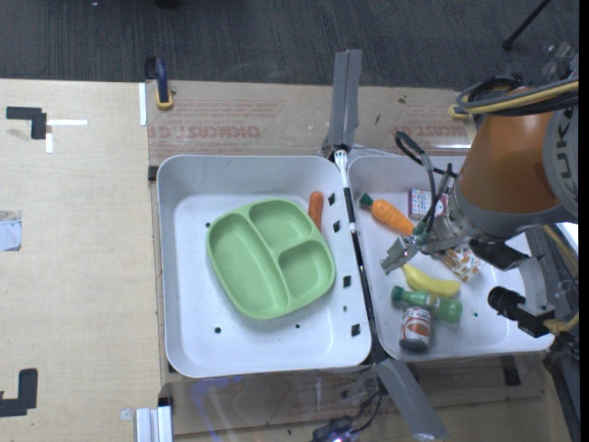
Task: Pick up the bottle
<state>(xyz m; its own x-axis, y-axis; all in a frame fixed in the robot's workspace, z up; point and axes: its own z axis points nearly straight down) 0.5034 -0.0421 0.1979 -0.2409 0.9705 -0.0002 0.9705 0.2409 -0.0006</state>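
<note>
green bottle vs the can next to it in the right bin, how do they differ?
The green bottle is long and slim, lying on its side; the can is short and stubby. The bottle is plain green; the can has a red label and dark end. The bottle lies beside the banana; the can sits nearer the bin's front edge. Both share the right bin.

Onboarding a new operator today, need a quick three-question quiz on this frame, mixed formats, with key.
1. True or false: the green bottle lies on its side in the right bin.
2. What lies directly beside the bottle, on its far side?
A. the banana
B. the green plate
C. the can
3. Fill in: the carrot lies in the ____ bin.

Key
1. True. The bottle lies flat, near the front of the right bin.
2. A. The banana lies just behind it; the can stands on its near side, and the plate is in the left bin.
3. Right. The gripper hovers just past it.
</note>
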